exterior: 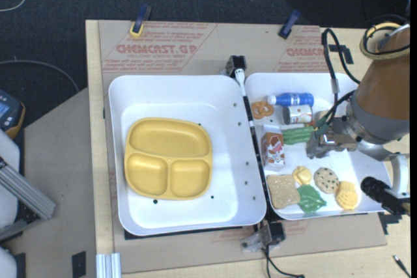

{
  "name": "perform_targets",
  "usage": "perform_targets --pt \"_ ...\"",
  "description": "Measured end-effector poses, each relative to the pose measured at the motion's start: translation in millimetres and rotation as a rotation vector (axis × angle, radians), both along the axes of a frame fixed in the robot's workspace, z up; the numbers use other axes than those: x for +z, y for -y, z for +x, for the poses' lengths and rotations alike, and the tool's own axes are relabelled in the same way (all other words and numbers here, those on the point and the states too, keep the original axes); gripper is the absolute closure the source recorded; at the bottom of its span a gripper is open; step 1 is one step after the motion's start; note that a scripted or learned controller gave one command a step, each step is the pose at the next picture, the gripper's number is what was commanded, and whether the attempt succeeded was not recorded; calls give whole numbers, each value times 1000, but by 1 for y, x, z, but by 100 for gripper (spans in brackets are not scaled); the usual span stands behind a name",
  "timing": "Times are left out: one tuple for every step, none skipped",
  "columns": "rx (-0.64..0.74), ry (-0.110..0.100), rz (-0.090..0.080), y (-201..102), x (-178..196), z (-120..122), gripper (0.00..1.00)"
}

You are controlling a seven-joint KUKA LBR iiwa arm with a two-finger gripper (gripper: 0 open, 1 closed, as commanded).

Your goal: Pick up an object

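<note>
Toy foods [306, 187] in right bin [257, 89] — tool [320, 145] above, grip unclear, cardboard-topped bench [195, 42], dark floor.

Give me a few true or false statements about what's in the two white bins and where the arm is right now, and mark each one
1. The yellow three-compartment plastic tray lies in the left white bin. True.
2. The blue-and-white plastic bottle lies in the left bin. False: it is in the right white bin, near its far edge.
3. The tool is over the right bin. True.
4. The yellow tray holds the toy food. False: its compartments are bare; the round chocolate-chip cookie and the tan bread slice lie in the right bin.
5. The green leaf-shaped toy lies beside the bread slice. True.
</note>
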State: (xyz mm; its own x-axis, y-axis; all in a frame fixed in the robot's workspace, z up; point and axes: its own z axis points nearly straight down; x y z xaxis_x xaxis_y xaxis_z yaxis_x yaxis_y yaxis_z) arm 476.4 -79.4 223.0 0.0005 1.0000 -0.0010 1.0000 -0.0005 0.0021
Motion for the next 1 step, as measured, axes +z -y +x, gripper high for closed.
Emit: perform_targets --pt "2 1 0 -4 11 4 100"
